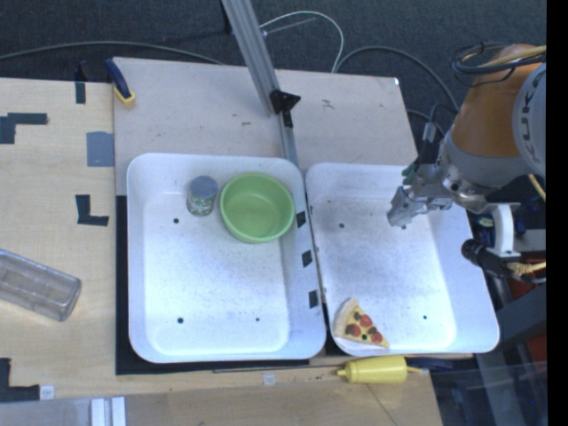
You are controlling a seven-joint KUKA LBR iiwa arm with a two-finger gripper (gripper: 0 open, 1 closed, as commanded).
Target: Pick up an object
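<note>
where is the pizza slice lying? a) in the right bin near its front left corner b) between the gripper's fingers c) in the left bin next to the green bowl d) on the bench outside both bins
a, the pizza slice lies on the floor of the right bin near its front left corner, well apart from the gripper.

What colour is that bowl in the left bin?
Light green, seen plainly in the camera view: the bowl sits beside a small can.
</note>
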